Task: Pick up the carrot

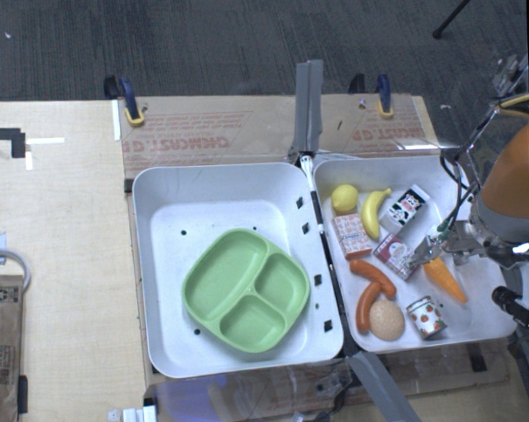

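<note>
You've got the tool (434,252) sitting right at the carrot's (446,278) top end in the right bin (480,332), but I can't tell its state.

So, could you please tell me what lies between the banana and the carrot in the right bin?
In the camera view, the small milk carton lies between the banana and the carrot, with the claw just beyond it.

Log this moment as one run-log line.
gripper: at carrot top end | grasp: unconfirmed | carrot: lying in right bin | lift: not yet
</note>
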Action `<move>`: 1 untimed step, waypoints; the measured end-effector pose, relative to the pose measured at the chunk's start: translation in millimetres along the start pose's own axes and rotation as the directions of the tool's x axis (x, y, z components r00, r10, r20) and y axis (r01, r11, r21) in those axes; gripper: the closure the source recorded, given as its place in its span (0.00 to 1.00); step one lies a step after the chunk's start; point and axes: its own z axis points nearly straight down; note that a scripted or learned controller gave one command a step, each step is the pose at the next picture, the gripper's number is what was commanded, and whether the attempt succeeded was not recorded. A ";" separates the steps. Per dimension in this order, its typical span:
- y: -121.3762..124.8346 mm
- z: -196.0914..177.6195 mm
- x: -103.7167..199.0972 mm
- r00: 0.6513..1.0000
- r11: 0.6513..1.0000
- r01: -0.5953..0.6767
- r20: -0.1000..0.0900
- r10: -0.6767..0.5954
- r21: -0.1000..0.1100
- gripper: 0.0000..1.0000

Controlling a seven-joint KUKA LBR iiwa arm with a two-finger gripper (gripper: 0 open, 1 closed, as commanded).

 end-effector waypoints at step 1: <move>0.9 -9.1 1.6 1.000 1.000 -0.002 -0.004 0.002 0.000 1.00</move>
